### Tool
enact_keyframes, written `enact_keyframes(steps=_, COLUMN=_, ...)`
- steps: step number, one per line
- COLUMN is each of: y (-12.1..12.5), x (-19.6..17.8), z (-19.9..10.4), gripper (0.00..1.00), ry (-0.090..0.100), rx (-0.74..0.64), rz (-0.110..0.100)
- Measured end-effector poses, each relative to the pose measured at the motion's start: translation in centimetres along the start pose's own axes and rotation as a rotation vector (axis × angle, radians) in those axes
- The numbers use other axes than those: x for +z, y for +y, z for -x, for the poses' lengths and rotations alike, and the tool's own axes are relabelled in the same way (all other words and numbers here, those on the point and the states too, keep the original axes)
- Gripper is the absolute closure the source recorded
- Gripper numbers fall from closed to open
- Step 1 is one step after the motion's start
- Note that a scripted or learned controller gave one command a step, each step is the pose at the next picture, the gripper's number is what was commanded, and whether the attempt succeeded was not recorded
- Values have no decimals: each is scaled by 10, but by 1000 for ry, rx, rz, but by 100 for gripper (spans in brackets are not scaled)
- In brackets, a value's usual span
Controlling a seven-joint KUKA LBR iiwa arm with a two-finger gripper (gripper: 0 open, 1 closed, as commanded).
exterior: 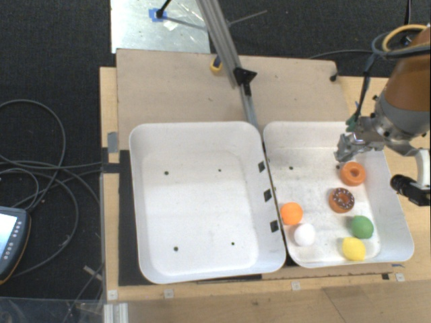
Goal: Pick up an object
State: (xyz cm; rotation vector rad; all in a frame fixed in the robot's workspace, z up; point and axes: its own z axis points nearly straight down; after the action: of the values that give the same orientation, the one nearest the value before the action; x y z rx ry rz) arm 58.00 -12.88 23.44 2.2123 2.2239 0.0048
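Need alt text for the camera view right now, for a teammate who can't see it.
The end effector hovers over the right bin, just above an orange ring. Nearer the camera lie a brown donut, orange ball, white ball, green ball and yellow lemon.

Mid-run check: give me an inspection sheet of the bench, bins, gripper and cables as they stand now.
Surface: wooden bench bearing two white bins; left bin, right bin.
Job's things: all in the right bin: orange ring, brown sprinkled donut, orange ball, white ball, green ball, yellow piece.
Clutter: nothing seen on the bench beyond the bins.
Grippers: gripper over the right bin's far side, just above the orange ring; nothing seen between its fingers.
Cables: black cables looped on the dark floor at left.
Surroundings: grey pole slanting over the bench; handheld screen at the left edge.
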Motion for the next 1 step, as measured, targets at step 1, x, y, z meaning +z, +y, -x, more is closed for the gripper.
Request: enact_keyframes(steps=1, y=6, x=-2, z=-63, gripper=100, ry=4, rx=-6, rz=-3)
